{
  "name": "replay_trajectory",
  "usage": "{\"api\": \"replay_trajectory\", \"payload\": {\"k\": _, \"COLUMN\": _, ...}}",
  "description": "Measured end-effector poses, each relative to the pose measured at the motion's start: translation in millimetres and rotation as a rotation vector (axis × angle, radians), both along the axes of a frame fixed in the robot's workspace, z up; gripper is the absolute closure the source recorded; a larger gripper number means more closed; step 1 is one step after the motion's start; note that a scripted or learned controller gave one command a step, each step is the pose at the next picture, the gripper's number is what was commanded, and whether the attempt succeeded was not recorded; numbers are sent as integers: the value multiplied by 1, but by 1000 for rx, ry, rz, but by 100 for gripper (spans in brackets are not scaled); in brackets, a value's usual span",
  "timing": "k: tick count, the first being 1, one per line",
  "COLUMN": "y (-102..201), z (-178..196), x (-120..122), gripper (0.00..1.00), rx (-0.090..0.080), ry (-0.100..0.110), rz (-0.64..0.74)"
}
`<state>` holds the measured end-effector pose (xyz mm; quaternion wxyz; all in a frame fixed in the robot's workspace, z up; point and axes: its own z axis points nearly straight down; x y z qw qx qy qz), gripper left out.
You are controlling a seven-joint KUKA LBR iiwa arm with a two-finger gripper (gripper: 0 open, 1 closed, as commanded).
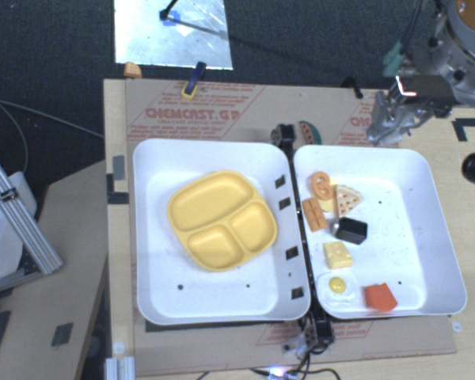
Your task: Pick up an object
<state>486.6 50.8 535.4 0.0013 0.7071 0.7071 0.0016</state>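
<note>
Tool (pixel 386 125) hangs above the far rim of the right bin (pixel 439 212), carrying nothing; whether it is released or clenched I cannot tell. Toy foods lie along that bin's left side: pretzel (pixel 321 184), pizza slice (pixel 347 200), black block (pixel 351 229), cheese (pixel 337 254), egg (pixel 337 285), red block (pixel 380 296). Approach seems underway; next it should descend squarely over one piece.

The bench (pixel 222 113) bears two white bins (pixel 154 236) (pixel 427 212) side by side.

Arm (pixel 467 22) cropped by top-right corner
</note>
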Motion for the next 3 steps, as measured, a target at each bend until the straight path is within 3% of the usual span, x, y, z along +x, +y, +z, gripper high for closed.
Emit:
{"api": "replay_trajectory", "payload": {"k": 1, "y": 4, "z": 0, "x": 0, "gripper": 100, "rx": 0, "ry": 1, "rz": 3}}
{"api": "replay_trajectory", "payload": {"k": 2, "y": -11, "z": 0, "x": 0, "gripper": 100, "rx": 0, "ry": 1, "rz": 0}}
{"api": "replay_trajectory", "payload": {"k": 3, "y": -14, "z": -20, "x": 0, "gripper": 100, "rx": 0, "ry": 2, "rz": 0}}
